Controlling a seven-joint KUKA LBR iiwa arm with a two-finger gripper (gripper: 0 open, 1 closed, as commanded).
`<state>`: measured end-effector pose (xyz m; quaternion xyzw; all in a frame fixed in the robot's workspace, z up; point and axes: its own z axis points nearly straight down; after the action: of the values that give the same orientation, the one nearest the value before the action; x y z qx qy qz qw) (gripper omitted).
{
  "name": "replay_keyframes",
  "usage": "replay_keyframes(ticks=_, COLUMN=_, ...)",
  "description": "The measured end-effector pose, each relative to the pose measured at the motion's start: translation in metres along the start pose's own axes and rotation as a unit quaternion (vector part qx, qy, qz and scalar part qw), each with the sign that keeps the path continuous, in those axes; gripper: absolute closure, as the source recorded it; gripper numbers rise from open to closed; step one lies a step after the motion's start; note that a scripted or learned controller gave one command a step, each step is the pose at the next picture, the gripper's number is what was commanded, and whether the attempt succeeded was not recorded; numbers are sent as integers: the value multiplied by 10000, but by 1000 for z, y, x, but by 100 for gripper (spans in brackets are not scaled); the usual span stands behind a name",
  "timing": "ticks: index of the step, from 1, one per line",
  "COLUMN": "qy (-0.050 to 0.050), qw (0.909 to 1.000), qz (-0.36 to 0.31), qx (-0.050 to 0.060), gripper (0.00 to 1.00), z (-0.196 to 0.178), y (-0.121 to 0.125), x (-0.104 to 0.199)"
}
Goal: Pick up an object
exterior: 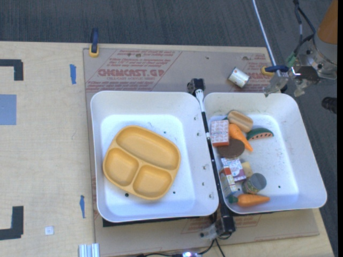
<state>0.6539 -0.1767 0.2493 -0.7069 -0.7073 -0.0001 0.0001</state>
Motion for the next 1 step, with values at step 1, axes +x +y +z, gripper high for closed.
replay_keyframes(ticks=1, qy=2, qw=10000, qz=-5, qx=6, gripper=0, z=133, y=3, x=25)
